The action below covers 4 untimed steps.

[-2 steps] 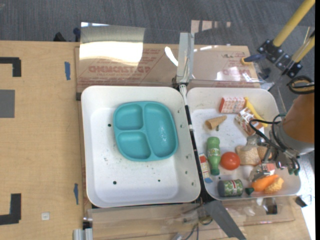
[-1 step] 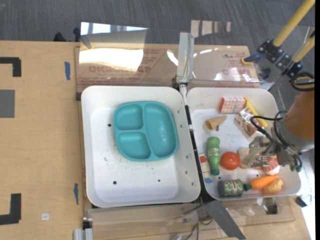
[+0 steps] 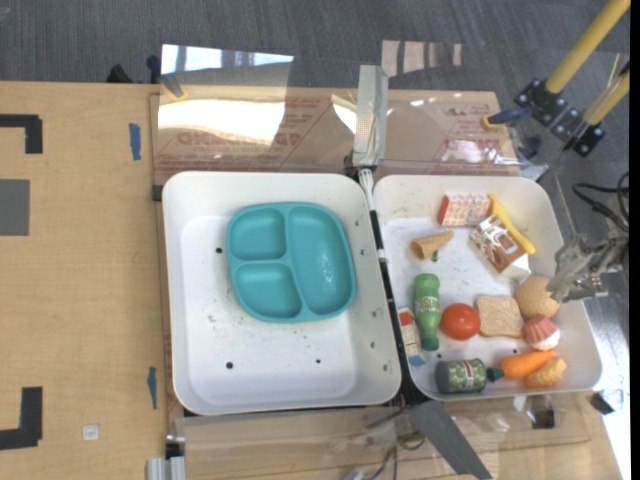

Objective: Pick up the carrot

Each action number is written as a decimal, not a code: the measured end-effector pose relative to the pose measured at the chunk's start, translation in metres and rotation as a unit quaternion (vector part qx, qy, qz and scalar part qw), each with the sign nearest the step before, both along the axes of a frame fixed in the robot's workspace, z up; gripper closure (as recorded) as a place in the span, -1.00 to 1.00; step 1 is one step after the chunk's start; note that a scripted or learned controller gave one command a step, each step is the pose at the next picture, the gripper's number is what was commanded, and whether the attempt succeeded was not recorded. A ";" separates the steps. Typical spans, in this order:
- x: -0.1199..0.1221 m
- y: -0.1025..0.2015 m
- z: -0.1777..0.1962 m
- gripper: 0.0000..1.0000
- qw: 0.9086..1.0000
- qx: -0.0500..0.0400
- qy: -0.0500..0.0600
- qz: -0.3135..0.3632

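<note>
The carrot (image 3: 522, 364) is a small orange piece lying near the front right corner of the right bin (image 3: 400, 200). It rests between a green bottle with a label (image 3: 465, 375) on its left and a tan fried piece (image 3: 549, 372) on its right. My gripper (image 3: 580, 270) shows as a grey metal shape over the right rim of that bin. It sits well behind the carrot, beside a round tan bun (image 3: 534, 295), and nothing is seen in its hold.
The right bin also holds a tomato (image 3: 460, 321), a bread slice (image 3: 498, 315), an upright green bottle (image 3: 427, 308), a pink and white piece (image 3: 541, 333), a cracker box (image 3: 463, 209) and a brown packet (image 3: 497, 245). A teal divided plate (image 3: 290, 261) lies in the left bin (image 3: 200, 348).
</note>
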<state>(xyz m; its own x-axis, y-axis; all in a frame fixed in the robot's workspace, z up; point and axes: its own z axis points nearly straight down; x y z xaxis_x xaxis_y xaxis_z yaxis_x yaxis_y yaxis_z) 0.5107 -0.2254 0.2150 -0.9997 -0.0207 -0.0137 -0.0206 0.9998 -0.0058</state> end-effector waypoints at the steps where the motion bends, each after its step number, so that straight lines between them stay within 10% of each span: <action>1: 0.080 0.004 0.009 1.00 0.998 0.002 0.002 0.059; 2: 0.014 0.002 -0.023 1.00 0.998 0.003 0.006 0.063; 4: 0.014 0.002 0.024 1.00 0.985 -0.001 0.002 0.170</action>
<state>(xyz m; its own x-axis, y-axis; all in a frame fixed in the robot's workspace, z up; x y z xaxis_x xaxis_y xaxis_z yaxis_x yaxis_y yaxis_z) 0.5251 -0.2233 0.2388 -0.9350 -0.3545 -0.0102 -0.3545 0.9350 -0.0068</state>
